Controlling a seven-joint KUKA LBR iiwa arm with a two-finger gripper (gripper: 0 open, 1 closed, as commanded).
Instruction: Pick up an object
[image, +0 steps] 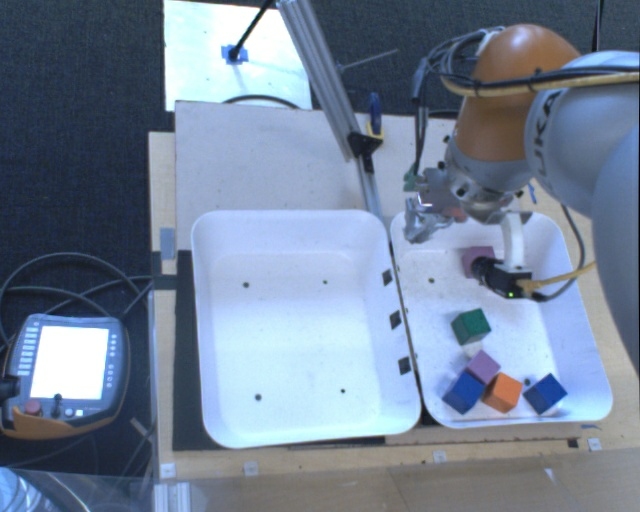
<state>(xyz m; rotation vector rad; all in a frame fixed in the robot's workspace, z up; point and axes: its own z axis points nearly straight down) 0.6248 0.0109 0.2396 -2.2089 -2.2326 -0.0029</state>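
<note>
My gripper (428, 218) hangs over the back left corner of the right bin (585, 345), below the orange wrist band. A pink block (477, 260) lies just to its right, partly hidden by a black part of the wrist. Nearer the front lie a green cube (470, 325), a purple block (484, 365), a blue cube (463, 392), an orange cube (503, 392) and a second blue cube (545, 393). I see nothing held in the gripper.
The left bin (215, 300) stands beside the right one, with black clips along the shared rim. A slanted metal pole (330, 90) rises behind the bins. A teach pendant (65, 375) lies off the bench at left.
</note>
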